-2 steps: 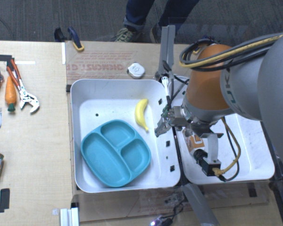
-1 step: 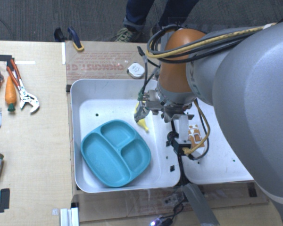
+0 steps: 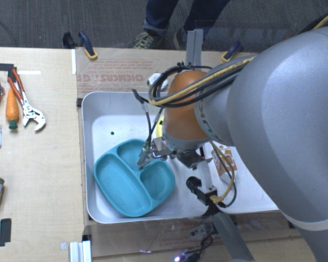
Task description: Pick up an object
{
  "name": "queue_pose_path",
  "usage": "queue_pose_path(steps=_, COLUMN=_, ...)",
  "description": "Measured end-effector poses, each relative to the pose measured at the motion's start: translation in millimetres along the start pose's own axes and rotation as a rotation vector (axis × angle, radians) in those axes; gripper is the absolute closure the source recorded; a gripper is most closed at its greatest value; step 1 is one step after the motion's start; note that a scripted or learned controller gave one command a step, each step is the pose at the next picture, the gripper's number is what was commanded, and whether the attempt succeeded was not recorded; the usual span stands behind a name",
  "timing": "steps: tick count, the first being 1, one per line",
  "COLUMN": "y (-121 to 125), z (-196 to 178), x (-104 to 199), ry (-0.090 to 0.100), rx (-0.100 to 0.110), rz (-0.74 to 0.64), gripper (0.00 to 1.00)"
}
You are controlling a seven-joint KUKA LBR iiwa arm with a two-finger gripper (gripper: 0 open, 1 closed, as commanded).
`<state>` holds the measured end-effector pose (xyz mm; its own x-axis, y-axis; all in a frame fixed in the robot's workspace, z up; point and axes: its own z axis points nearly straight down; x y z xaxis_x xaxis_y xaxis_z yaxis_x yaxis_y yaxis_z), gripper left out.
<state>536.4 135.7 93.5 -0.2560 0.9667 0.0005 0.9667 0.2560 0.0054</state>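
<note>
On the bench at far left lie an orange-handled tool [image 3: 11,105] and a wrench [image 3: 29,112]. In the left white bin [image 3: 95,121] a blue divided plate [image 3: 132,178] rests flat toward the near wall. The gripper [image 3: 147,156] reaches down onto the plate's middle ridge. Whether it grasps the plate or is released cannot be told. The grey arm [image 3: 279,124] covers the right side.
</note>
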Motion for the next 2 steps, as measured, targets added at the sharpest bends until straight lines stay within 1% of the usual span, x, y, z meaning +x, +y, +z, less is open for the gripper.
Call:
queue_pose_path(steps=1, y=83.1, z=2.5, x=33.8, ry=-0.002, rx=0.008, rz=-0.091, gripper=0.00)
queue_pose_path(steps=2, y=-5.8, z=-137.9, x=46.2, ry=-0.003, rx=0.007, rz=0.092, gripper=0.00)
